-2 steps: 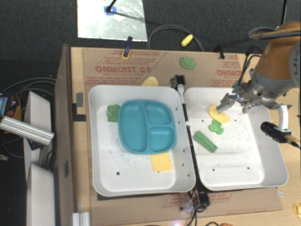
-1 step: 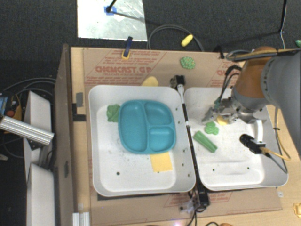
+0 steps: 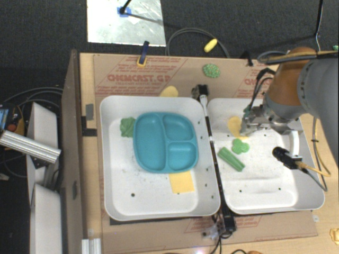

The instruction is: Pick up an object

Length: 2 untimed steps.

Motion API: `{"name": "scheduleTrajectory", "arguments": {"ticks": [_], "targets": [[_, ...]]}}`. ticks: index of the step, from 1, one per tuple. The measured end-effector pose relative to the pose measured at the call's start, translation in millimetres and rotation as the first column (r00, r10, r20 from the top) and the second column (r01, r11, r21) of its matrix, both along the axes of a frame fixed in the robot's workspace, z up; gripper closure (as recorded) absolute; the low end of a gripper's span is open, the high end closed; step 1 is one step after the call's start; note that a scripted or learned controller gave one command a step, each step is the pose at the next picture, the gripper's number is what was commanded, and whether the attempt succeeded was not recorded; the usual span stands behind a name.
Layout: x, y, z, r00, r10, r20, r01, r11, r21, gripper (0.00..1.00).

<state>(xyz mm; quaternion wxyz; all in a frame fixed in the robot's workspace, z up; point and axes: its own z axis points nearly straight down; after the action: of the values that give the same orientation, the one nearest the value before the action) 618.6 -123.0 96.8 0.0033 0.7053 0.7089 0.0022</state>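
Over the right bin point(image 3: 265, 190), toward its far left corner, I see the pincer point(image 3: 247, 127) hanging low at the end of the grey arm point(image 3: 318, 89), which comes in from the right with its orange band point(image 3: 283, 86) above the wrist. From this slant I cannot tell whether the pincer is spread or pressed together. A yellow disc point(image 3: 234, 124) lies just to its left on the bin floor, so close that I cannot say if they touch. A little nearer the camera sits a green lump point(image 3: 241, 146), and just beside that a green stick point(image 3: 231, 159) lies at a slant, close to the wall between the two bins. Across that wall, the left bin point(image 3: 122, 187) holds a blue plate point(image 3: 165, 142) with three compartments, lying flat in the middle. A green leaf point(image 3: 127, 126) touches the plate's far left edge, and a yellow square point(image 3: 181, 182) lies against its near edge. Beyond the bins, on the brown worktop point(image 3: 132, 73), a yellow piece point(image 3: 169, 92) lies just behind the left bin's far rim, and a green ball point(image 3: 211, 70) sits farther back, well apart from everything else.
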Motion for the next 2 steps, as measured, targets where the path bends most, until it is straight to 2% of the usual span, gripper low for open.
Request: {"name": "scheduleTrajectory", "arguments": {"ticks": [1,2], "targets": [[-0.2,0.0,-0.4,1.000,0.000,-0.001,0.000,1.000,0.000,0.00],[-33.6,43.2,-13.6,1.000,0.002,-0.011,-0.002,1.000,0.004,0.00]]}}
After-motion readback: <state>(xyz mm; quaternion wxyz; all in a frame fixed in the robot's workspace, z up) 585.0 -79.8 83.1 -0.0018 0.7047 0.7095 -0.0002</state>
